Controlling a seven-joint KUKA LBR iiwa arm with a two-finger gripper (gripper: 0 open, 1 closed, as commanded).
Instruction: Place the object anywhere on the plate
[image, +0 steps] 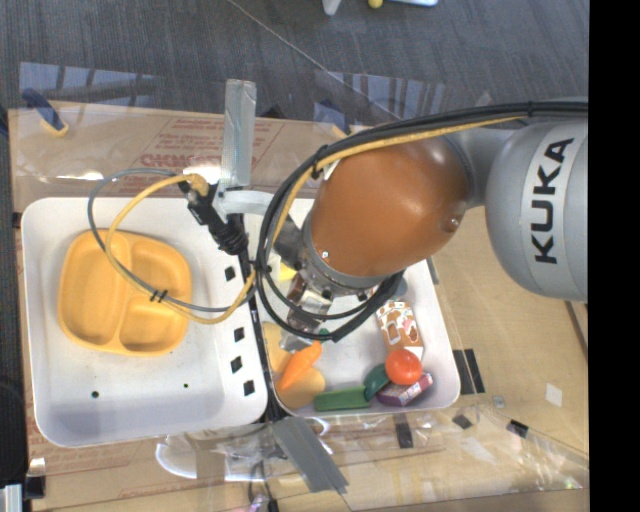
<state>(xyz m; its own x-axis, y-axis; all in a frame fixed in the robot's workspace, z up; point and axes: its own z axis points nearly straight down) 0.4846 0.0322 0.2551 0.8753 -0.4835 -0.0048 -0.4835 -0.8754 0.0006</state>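
Observation:
A yellow divided plate (122, 293) lies in the left bin (120, 405). The right bin (440, 355) holds several toy foods: an orange carrot (298, 366), a yellowish piece (310, 384) under it, a green cucumber (340, 399), a red tomato (404, 366), a purple item (408, 392) and an orange-and-white box (399, 324). My arm's orange wrist band (385, 210) hangs over the right bin's near-left part. The gripper (305, 312) points down just above the carrot; its tips are hidden among cables.
Yellow and black cables (150, 245) loop from the wrist across the left bin and over the plate. Grey tape (238, 130) sticks up at the divider's far end. Cardboard lies under both bins.

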